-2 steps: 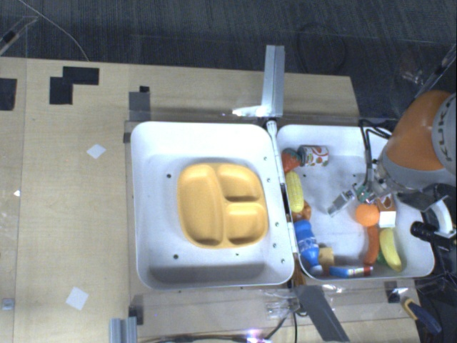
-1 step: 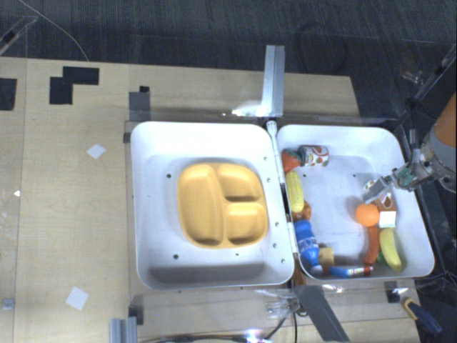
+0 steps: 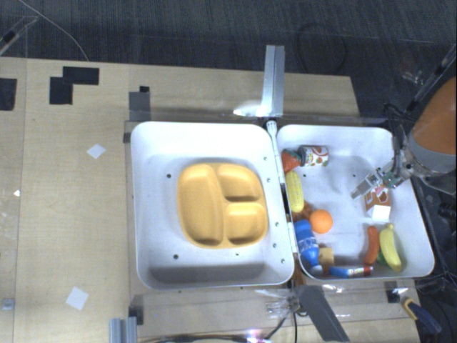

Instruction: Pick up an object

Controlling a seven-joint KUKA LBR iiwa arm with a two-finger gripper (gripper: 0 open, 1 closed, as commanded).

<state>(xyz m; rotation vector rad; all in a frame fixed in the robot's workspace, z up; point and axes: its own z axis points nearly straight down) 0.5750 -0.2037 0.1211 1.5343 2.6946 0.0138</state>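
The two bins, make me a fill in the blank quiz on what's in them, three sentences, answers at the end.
1. The yellow divided tray lies in the ____ bin as the camera sees it.
2. The orange ball lies in the same bin as the ____-coloured banana.
3. The gripper hangs over the ____ bin.

Answers: left; yellow; right

No legible text, label, brand or number on any item in either bin.
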